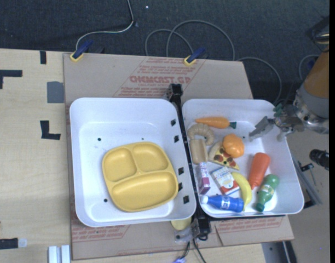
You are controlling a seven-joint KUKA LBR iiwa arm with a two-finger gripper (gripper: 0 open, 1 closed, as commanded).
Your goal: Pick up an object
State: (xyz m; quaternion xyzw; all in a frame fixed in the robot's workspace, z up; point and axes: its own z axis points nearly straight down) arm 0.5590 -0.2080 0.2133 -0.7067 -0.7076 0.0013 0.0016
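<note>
1. The end effector [270, 126] sits at the right of the frame, over the upper right corner of the right bin [296, 199]. Its fingers are spread apart, and nothing lies between them.
2. The toys are piled in the right bin, all to the lower left of the end effector.
3. The nearest are the orange fruit [233, 145], just left and below, and the red-orange carrot-shaped toy [258, 169], below it.
4. That toy's long axis runs nearly up and down the frame, tilted slightly; the thin carrot [213, 122] at the bin's top lies left to right.
5. I judge a short move down and left would bring the end effector over either one.
6. The left bin [80, 114] holds a yellow divided plate [139, 175], well apart.
</note>
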